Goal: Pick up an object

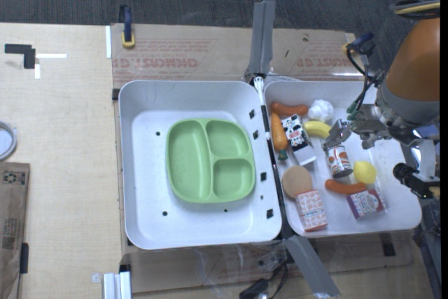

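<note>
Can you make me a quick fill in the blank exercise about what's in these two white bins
1. The green divided plastic plate lies in the ____ bin.
2. That plate has ____ compartments.
3. The yellow lemon lies in the ____ bin.
4. The small cow-patterned carton lies next to an ____ carrot.

Missing words: left; three; right; orange

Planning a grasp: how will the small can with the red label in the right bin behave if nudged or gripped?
The can lies on its side, so it would probably roll if nudged. It looks rigid, likely firm in the gripper. Its curved wall may slip.
</note>
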You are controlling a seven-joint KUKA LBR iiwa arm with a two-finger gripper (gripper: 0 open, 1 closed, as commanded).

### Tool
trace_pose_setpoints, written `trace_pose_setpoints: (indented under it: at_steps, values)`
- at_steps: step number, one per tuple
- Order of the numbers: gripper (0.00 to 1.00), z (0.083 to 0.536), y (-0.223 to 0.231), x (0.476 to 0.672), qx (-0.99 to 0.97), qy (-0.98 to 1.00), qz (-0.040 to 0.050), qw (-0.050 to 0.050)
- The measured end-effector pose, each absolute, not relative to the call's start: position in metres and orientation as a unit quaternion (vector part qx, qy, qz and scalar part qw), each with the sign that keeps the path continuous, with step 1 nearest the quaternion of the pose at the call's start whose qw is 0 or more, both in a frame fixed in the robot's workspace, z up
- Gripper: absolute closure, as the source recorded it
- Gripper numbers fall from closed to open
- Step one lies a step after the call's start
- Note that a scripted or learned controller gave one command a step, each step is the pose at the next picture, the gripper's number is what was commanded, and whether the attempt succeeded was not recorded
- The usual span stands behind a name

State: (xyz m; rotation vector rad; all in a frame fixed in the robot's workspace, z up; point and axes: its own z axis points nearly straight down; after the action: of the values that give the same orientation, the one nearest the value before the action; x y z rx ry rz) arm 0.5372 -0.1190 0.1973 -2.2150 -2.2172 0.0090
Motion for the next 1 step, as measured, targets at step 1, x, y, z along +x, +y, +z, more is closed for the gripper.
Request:
trace_pose_setpoints:
  at_steps: [1]
  values:
    - [0.0,0.0893,-0.1527,0.5469,-0.671,-0.741,0.0009,0.002]
